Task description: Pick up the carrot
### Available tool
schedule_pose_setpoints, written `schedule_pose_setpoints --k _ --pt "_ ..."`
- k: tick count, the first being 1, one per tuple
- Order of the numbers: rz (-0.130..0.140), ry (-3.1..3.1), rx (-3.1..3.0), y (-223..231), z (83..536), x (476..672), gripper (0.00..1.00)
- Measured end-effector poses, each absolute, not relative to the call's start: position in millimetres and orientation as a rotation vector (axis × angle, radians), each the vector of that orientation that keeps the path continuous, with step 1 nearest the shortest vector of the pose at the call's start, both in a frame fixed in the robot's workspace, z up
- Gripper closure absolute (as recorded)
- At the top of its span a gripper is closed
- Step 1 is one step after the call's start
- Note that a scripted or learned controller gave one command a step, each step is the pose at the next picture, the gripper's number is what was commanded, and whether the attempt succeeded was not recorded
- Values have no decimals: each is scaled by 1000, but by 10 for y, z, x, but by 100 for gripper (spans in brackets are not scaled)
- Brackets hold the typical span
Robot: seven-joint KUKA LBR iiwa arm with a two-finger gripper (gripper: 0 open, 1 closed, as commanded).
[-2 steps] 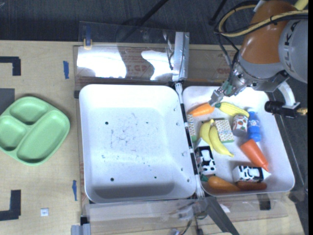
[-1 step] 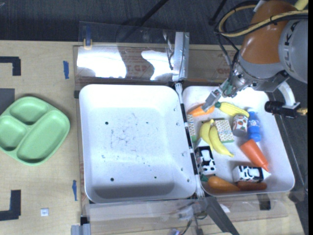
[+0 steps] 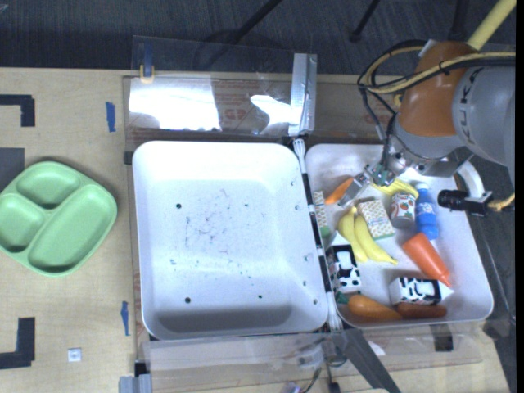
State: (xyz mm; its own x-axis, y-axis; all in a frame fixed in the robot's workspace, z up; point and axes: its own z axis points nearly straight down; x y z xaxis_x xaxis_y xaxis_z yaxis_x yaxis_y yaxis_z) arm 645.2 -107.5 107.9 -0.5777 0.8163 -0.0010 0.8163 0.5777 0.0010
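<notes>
In the right bin (image 3: 479, 301) a thick, tapered orange carrot (image 3: 426, 255) lies at the right, pointing down and right. A slimmer orange carrot-like piece (image 3: 338, 192) lies slanted at the bin's upper left. My gripper (image 3: 379, 174) hangs low over the upper middle of that bin, just up and right of the slim piece's upper end and well above and left of the thick carrot. The grey wrist with its orange band (image 3: 434, 97) rises behind it.
Around the carrot lie bananas (image 3: 363, 236), a patterned box (image 3: 376, 218), a small can (image 3: 403, 210), a blue bottle (image 3: 426, 217), two cow-patterned pieces (image 3: 419, 290) and a brown sausage (image 3: 383, 308). The left bin (image 3: 155, 170) adjoins. A green divided plate (image 3: 54, 217) sits far left.
</notes>
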Motion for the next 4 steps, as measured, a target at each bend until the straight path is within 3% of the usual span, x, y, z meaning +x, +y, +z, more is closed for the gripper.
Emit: schedule_pose_setpoints --k 2,3,4 --pt "-14 2973 1039 -1107 957 6590 0" --pt "3 3092 540 -963 1226 6364 0" --pt "2 3094 495 -1224 1889 6554 0"
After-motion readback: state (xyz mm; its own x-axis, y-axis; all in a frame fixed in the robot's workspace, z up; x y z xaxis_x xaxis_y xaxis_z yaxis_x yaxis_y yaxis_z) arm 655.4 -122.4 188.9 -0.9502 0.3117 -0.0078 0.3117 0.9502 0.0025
